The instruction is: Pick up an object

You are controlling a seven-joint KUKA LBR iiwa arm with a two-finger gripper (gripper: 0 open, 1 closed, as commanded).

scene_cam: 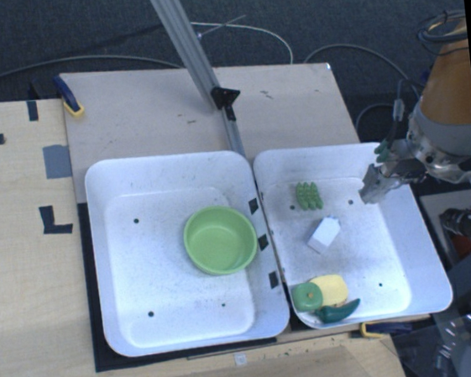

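- Block (324, 233): white, tilted diagonally, mid right bin (409, 231).
- Gripper (373, 190): over that bin's right rim; finger state cannot be told.
- Bowl (219, 239): left bin (123, 238).

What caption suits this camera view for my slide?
Two-finger gripper above right white bin; round green plastic bowl in left white bin.

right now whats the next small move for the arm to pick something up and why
Probably shift the gripper left and a little toward the camera, to stop above the white block. The gripper sits near the right bin's far right rim with nothing between its fingers, and the block lies apart from the green studded piece and the yellow and green toys, so it looks like the nearest uncrowded target.
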